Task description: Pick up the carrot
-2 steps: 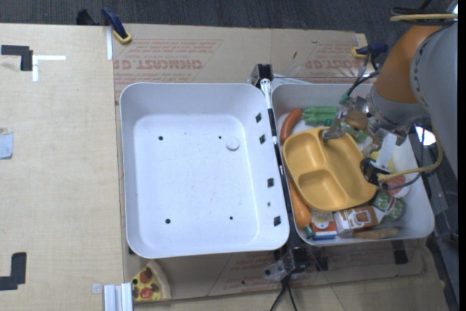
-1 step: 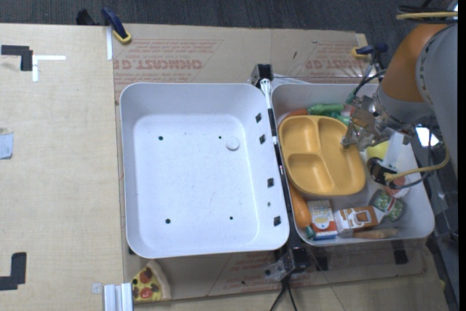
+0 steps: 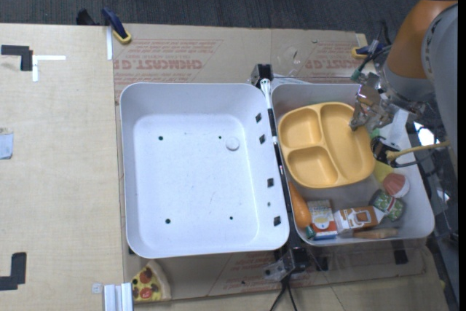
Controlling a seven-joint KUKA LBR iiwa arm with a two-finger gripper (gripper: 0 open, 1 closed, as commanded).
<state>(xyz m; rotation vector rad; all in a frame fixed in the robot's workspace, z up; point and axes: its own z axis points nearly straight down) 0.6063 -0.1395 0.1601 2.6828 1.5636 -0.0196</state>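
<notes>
Gripper (image 3: 362, 115) over far right edge of yellow divided plate (image 3: 328, 146) in right bin (image 3: 416, 228), finger opening cannot be told; carrot (image 3: 300, 209) lies along bin's left wall, just below plate

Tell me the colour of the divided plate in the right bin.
Yellow: the divided plate shows best in the camera view, in the right bin.

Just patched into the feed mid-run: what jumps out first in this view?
The yellow divided plate fills most of the right bin, with the tool hanging over its right rim. The carrot lies against that bin's left wall, below the plate, beside small food cartons. The left bin is beside it.
</notes>
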